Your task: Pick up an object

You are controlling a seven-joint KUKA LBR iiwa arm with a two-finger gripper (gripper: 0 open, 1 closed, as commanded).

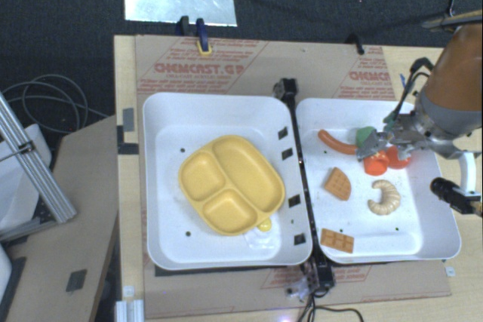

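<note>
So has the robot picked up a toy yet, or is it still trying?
Not yet, as far as the picture shows. Done: the arm has reached into the right bin, and its gripper sits low over the orange-red toy, beside the sausage. In hand: nothing clearly. Left: grabbing and lifting one. The croissant, both waffles and the yellow tray lie untouched.

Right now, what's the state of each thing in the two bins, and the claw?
Yellow divided plate: flat, left bin.
Sausage: lying, right bin.
Waffle: flat.
Croissant: lying free.
Chocolate bar: flat, near front wall.
Orange-red item: under claw.
Claw: low over it, grip unclear.
</note>
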